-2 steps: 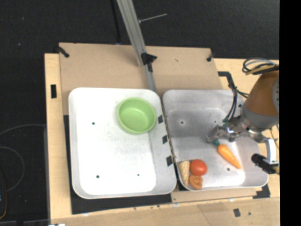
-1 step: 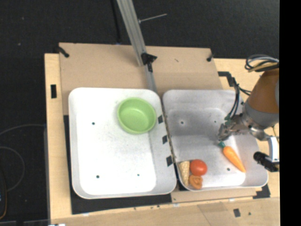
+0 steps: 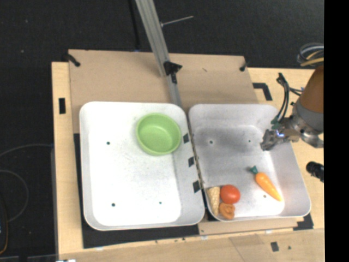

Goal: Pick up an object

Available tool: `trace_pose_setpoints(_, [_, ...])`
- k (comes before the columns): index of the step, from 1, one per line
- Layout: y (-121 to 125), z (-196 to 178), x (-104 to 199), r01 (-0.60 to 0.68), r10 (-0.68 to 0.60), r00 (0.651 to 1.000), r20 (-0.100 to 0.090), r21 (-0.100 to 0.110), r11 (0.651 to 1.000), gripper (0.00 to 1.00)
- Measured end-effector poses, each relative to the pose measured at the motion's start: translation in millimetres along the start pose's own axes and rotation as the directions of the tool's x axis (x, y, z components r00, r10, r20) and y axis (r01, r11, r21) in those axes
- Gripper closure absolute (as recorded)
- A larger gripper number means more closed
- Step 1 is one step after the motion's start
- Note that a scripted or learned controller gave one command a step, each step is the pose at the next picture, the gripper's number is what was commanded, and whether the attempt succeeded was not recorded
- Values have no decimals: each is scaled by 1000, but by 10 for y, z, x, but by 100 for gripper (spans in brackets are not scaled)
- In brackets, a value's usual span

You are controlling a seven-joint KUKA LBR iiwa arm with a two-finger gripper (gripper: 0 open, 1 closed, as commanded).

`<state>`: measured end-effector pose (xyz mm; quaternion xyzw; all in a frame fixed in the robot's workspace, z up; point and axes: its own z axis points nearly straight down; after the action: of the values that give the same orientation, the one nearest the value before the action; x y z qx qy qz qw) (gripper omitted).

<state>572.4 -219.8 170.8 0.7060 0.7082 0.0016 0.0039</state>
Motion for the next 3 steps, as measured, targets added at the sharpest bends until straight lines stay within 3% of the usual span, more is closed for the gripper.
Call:
trace_pose_setpoints(1, [15,-419,-16,0,0,1000,-1,2,1000,100])
trace_pose_setpoints(3, [128,-394,1103,5,-5,1000,-5,7,1000,100])
